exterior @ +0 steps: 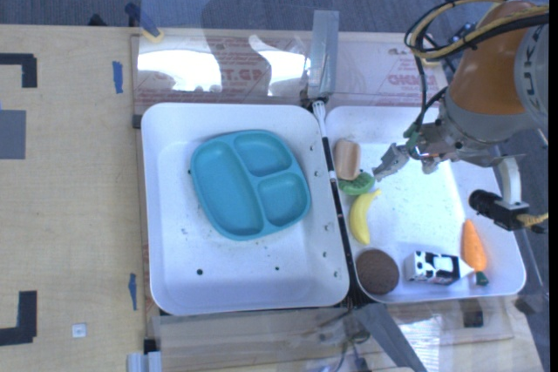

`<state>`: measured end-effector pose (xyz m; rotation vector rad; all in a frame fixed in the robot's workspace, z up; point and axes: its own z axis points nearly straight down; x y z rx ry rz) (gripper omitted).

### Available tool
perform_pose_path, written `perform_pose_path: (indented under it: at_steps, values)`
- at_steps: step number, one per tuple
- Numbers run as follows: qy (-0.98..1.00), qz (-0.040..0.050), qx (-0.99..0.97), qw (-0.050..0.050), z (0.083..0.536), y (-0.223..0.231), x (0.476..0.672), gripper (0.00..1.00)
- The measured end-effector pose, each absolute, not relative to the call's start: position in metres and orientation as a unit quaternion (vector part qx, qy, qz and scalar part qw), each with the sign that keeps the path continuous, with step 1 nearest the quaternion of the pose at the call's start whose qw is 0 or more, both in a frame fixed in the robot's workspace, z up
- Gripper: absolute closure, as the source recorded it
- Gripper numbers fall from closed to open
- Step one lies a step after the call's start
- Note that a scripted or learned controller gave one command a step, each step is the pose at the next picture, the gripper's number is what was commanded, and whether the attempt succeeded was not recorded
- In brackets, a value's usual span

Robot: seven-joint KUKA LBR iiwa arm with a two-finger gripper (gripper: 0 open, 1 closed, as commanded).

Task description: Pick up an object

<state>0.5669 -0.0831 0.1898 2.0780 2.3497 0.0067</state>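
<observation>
Arm [501, 57] cut off at right edge | green object [356, 184] too small to identify | right bin [410, 296] far rim hidden behind arm

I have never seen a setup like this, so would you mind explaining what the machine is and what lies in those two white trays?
One camera looks down at a slant on a bench with two shallow white bins. The left bin holds a blue divided plate. The right bin holds toy food: a bread piece, a green item, a banana, a brown round piece, a black-and-white toy and a carrot. The grey and orange arm reaches in from the right; its gripper hangs near the green item, with nothing seen held.
</observation>
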Motion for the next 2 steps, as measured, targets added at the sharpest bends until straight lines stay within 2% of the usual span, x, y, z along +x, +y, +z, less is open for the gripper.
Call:
perform_pose_path:
  at_steps: [1, 2]
  values:
    - [0.818, 0.0003, 0.576, 0.001, 0.106, -0.099, 0.589, 0.0]
    - [0.792, 0.005, 0.61, 0.008, 0.096, -0.101, 0.641, 0.0]
